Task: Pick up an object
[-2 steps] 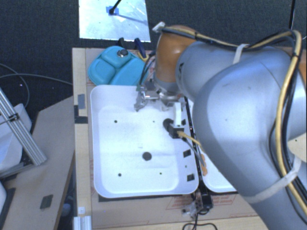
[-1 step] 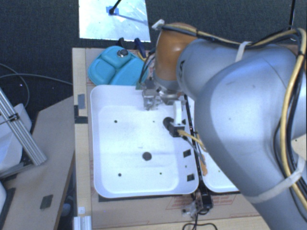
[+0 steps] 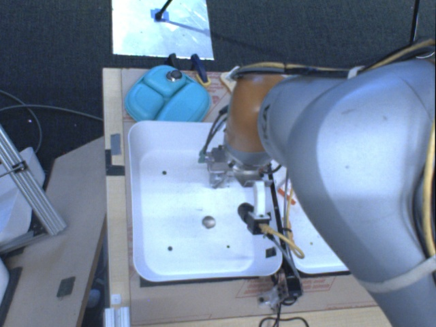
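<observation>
At the far left of my view I've got an angled metal rail (image 3: 30,186) leaning beside a tan side table (image 3: 71,203), well clear of the bins. Moving right, a turquoise lidded container (image 3: 167,95) sits on the bench just beyond the far rim of the left bin (image 3: 146,203), with a pale blue sheet (image 3: 160,19) on the dark floor farther back.

Now the left bin: I can see one small, round, grey-brown object (image 3: 208,221) lying on its white floor, a little near of centre, alone and untouched. A few dark dots mark the bin floor around it.

Right of and slightly beyond that object, the gripper (image 3: 219,171) hangs over the bin's far-right part, apart from the object. I cannot tell how far its hand is open; the wrist hardware hides that, and I see nothing held there. A black and white fitting with cables (image 3: 257,213) trails down along the bin's right wall.

Farther right, the orange band (image 3: 245,114) and the big grey arm (image 3: 354,176) cover most of the right bin (image 3: 317,261).
</observation>
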Controlling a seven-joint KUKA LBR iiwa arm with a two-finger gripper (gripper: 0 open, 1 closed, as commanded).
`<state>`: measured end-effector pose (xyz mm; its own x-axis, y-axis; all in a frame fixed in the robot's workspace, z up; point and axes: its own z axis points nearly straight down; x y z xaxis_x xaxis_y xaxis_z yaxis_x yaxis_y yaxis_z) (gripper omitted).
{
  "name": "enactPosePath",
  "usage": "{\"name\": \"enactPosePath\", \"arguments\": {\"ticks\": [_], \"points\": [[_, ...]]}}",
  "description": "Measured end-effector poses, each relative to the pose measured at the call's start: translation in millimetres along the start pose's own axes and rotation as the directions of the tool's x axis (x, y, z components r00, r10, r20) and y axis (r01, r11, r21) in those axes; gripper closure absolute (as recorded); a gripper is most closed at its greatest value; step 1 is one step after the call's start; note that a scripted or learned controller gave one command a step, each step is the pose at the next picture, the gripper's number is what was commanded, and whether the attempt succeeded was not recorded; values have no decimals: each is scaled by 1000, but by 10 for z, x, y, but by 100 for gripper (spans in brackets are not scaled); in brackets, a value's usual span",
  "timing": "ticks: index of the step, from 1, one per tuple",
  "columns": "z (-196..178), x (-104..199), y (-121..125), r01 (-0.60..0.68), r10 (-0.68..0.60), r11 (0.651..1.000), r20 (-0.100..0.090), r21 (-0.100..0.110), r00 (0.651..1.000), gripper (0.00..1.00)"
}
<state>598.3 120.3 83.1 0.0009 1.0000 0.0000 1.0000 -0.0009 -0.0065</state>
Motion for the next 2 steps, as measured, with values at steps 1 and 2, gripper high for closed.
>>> {"name": "enactPosePath", "arguments": {"ticks": [1, 2], "points": [[-2, 507, -718, 8, -8, 1000, -2, -3, 1000, 100], [-37, 1189, -987, 11, -11, 1000, -3, -6, 1000, 100]]}}
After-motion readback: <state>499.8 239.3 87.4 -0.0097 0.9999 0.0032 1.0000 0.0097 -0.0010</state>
